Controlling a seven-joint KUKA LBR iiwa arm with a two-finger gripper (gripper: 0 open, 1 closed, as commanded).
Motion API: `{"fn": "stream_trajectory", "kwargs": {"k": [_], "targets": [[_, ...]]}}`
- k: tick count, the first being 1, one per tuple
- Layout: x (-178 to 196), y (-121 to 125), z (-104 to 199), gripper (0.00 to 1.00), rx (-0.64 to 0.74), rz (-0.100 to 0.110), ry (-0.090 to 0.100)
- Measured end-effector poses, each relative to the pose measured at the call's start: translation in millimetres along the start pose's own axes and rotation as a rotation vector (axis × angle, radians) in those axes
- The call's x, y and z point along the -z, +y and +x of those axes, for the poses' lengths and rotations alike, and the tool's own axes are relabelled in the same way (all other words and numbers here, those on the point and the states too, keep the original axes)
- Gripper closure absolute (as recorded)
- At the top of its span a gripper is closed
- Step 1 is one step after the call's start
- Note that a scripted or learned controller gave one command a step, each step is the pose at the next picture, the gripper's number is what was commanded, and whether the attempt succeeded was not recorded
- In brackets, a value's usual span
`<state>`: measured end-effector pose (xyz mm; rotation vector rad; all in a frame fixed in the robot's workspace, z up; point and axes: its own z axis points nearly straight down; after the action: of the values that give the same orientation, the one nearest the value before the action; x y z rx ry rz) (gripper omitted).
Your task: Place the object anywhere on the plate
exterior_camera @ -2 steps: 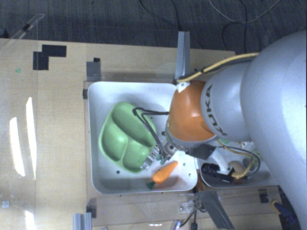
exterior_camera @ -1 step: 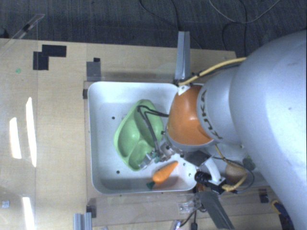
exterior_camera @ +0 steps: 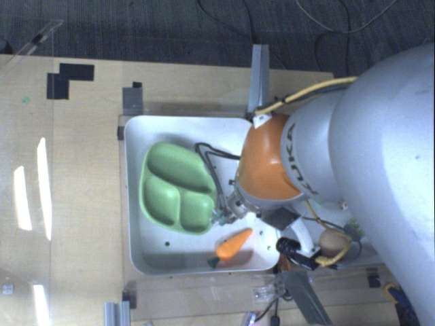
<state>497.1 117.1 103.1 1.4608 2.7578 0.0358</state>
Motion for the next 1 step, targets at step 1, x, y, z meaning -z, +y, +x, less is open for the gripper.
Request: {"fn": "stream_trajectory", "kwargs": {"k": [1], "targets": [[-15.2, 31.1, 60.5, 1.00, 0.088, 0.023, 0.007]]}}
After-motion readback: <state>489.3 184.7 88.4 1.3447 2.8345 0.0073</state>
